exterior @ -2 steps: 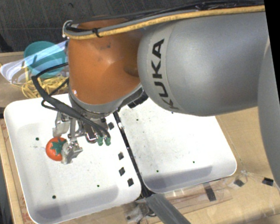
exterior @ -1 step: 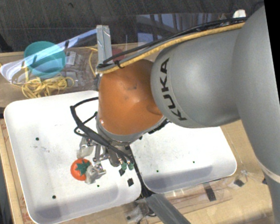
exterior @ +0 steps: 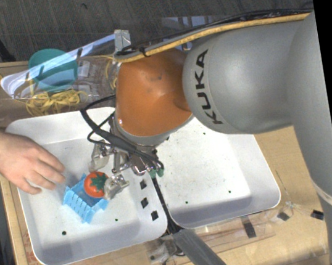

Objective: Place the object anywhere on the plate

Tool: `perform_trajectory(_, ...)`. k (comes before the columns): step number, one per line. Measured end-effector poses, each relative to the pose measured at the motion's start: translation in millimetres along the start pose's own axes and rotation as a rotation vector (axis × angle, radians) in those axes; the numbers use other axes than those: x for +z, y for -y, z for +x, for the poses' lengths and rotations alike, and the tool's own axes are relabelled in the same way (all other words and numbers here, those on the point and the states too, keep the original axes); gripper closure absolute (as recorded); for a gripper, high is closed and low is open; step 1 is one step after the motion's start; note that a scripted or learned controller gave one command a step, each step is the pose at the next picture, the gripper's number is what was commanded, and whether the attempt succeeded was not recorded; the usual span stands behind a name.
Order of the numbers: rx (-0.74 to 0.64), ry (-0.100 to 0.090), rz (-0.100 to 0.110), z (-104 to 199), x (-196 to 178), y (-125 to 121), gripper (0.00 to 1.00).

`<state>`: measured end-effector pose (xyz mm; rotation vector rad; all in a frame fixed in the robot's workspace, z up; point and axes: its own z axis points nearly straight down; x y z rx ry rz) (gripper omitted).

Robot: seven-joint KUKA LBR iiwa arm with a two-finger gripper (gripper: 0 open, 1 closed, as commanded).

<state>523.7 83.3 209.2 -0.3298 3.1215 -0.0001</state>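
A small orange-red toy fruit with a green top (exterior: 95,185) lies on the right end of a blue ridged plate (exterior: 77,203) in the left bin (exterior: 52,240). My gripper (exterior: 109,171) hangs just to the right of the fruit and slightly above it, close enough to touch or nearly touch it. The big orange wrist band and grey arm above hide much of the gripper's body. Whether the fruit is still gripped or only rests on the plate is not clear from this angle.
A person's hand (exterior: 24,162) reaches in from the left, its fingertips by the plate's upper left corner. The right bin (exterior: 223,176) lies under the arm. Behind the bins are a teal bowl (exterior: 50,64), yellow cord (exterior: 55,101) and clear plastic.
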Motion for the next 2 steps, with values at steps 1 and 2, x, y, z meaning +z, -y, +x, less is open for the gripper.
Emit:
perform_trajectory(1, 0.051, -0.002, 0.001, -39.8, 1.8, 85.6, 1.0)
perform_trajectory(2, -0.266, -0.003, -0.001, -33.0, 16.9, 90.5, 1.0)
